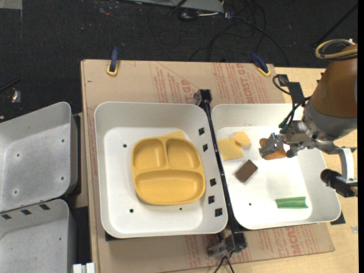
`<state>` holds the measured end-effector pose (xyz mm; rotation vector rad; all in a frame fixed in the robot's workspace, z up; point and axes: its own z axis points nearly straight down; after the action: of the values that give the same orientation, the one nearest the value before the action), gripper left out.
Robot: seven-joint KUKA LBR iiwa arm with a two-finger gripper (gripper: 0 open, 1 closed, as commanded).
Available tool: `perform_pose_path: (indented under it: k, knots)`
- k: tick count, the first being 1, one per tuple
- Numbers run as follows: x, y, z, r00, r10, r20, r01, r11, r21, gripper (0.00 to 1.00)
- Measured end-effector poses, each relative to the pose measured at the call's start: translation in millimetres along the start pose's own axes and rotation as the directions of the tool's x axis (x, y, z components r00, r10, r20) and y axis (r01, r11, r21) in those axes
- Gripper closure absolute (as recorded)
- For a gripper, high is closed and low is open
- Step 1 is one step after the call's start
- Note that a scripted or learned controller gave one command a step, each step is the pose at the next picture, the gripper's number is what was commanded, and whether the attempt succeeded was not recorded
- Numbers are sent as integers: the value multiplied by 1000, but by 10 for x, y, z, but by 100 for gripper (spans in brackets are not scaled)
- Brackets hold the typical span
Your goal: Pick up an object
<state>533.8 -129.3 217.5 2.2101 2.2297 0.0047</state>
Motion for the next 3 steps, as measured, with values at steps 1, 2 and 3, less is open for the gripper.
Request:
perform_pose_path:
  k: [1,2,3]
  knots:
    - [454,249,79,1000,2,0,-2,1000,2,100]
    - [1028,520,-26,1000,0,-1,0,1000,0,100]
    - [1490,795,39,1000,1,-1,-1,1000,1,100]
